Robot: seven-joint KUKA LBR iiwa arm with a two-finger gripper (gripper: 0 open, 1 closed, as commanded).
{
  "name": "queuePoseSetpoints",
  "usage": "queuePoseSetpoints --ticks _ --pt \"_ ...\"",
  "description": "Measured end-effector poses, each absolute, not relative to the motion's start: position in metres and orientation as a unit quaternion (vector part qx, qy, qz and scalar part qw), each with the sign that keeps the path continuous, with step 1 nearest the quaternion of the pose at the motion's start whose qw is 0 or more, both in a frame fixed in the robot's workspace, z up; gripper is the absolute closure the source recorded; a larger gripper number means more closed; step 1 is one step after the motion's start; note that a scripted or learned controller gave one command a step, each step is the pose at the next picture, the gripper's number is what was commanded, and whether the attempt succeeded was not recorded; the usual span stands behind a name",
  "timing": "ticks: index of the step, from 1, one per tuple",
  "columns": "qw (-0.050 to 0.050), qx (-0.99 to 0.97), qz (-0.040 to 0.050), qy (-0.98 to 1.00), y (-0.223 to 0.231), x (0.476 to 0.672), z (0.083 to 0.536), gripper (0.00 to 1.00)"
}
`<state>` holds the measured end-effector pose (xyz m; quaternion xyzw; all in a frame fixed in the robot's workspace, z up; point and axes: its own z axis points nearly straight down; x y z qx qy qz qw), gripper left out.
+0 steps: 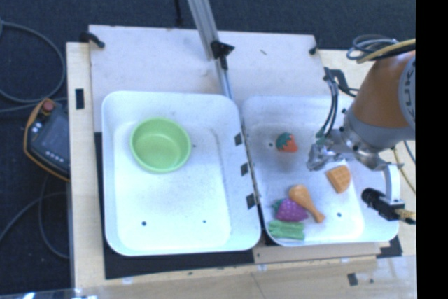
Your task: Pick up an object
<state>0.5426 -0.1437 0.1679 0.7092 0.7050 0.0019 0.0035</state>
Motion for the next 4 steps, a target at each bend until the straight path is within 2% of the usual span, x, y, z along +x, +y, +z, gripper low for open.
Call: queuePoseSetpoints --ticks 1,2,3,4 --pt "0.003 0.707 0.0019 0.707 -0.148 0.543 0.212 1.0" --pt "0.002 0.706 0.0016 0.708 -0.149 0.544 0.237 1.0" --pt "0.001 0.704 0.0015 0.71 -0.088 0.559 0.236 1.0" --pt "0.001 0.704 0.0019 0.71 -0.034 0.564 0.248 1.0"
